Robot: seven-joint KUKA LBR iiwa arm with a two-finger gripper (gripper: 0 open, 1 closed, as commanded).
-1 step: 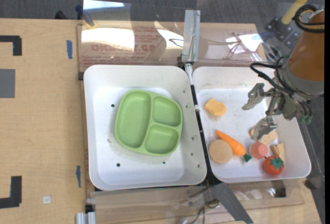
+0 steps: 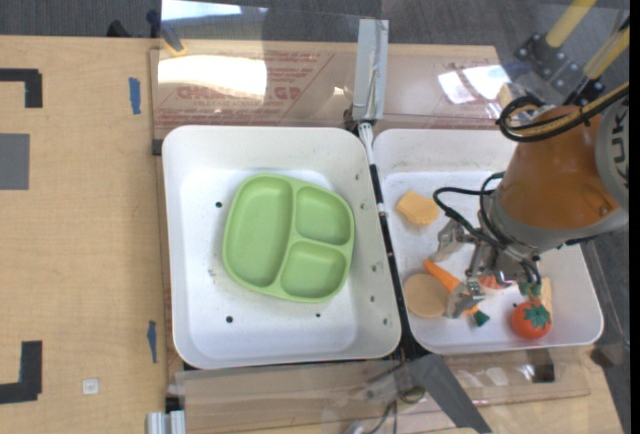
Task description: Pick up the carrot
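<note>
Arm: the grey and orange wrist (image 2: 555, 187) is seen nearest the camera, hung over the right bin and covering much of its middle.
Gripper: the gripper (image 2: 480, 284) is lowered towards the right bin's front half; whether it is released or clenched cannot be told from above.
Carrot: the toy carrot (image 2: 441, 274) is laid on the floor of the right bin (image 2: 585, 322), towards its front left, just beside the gripper; nothing is shown between the fingers.
Handling: it is judged light, stiff and smooth, likely to slip or roll; a hold across the middle of its orange body is advised.
Neighbours: a tan disc (image 2: 424, 298) touches the carrot; a yellow wedge (image 2: 418, 208) lies near the bin's rear left, a tomato (image 2: 531, 319) at its front right.
Left bin: a green divided plate (image 2: 288, 238) is carried centrally.
</note>
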